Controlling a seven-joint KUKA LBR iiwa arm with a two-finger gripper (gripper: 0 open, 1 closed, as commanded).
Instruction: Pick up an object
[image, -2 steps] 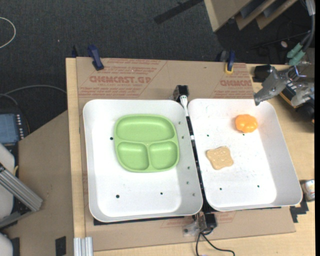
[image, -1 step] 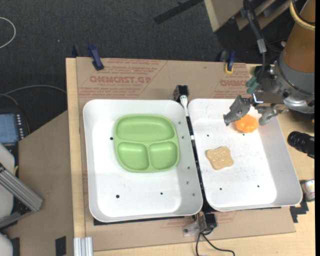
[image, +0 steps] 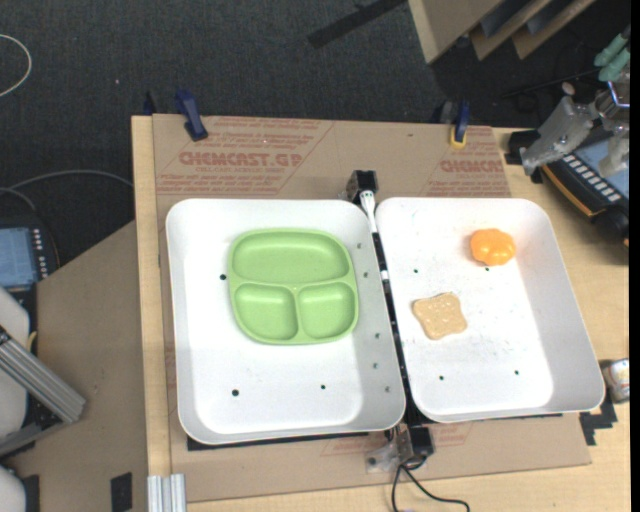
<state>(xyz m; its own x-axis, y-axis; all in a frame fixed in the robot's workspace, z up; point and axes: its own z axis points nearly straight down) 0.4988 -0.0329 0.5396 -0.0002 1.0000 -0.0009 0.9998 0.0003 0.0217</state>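
Plainly, the best landmark is the green divided plate (image: 290, 285), which lies flat in the left white bin (image: 195, 340) with one long compartment on its far side and two smaller ones on its near side. Right of the plate, past the dark seam where the two bins meet, is the right white bin (image: 545, 340). It holds the two loose things a pick could go for. A tan piece shaped like a slice of bread (image: 439, 316) lies flat just beyond that seam, about level with the plate's near compartments. An orange rounded lump (image: 492, 246) sits farther right of the plate, about level with its far compartment and well apart from the tan piece. Nothing touches either of them. Far to the right of the plate and beyond it, outside both bins, grey metal parts that seem to be the gripper (image: 560, 135) hang over the bench edge, well away from the orange lump. I cannot tell from this angle whether it is spread or closed, and nothing can be seen held in it. Under the plate's bin and its neighbour lies a brown board (image: 250, 150) printed in red, pinned beyond the plate by a blue clamp (image: 190, 115).
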